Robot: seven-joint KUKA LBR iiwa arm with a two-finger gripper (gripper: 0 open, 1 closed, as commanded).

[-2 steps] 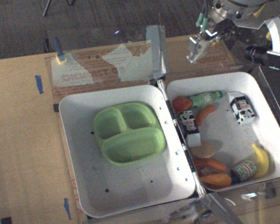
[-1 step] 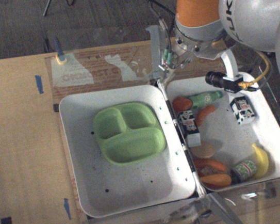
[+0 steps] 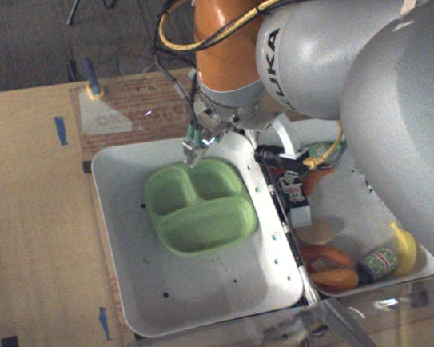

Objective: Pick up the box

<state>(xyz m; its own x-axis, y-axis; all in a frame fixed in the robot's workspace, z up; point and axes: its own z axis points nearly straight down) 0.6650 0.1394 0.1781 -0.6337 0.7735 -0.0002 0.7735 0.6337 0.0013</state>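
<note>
So my two-finger gripper (image 3: pixel 192 154) is hanging right over the far rim of the green plastic three-compartment tray (image 3: pixel 199 206), which sits in the shallow white bin (image 3: pixel 131 246) below me, and honestly I can't tell how my gripper is set from up here. The small white box with a red-printed top (image 3: pixel 294 197) is off behind my wrist, just past the divider in the second white bin (image 3: pixel 425 267), well apart from my gripper. Past the box lie an orange carrot-shaped toy (image 3: pixel 335 279), a yellow banana (image 3: pixel 406 246) and a green-labelled can (image 3: pixel 378 262).
</note>
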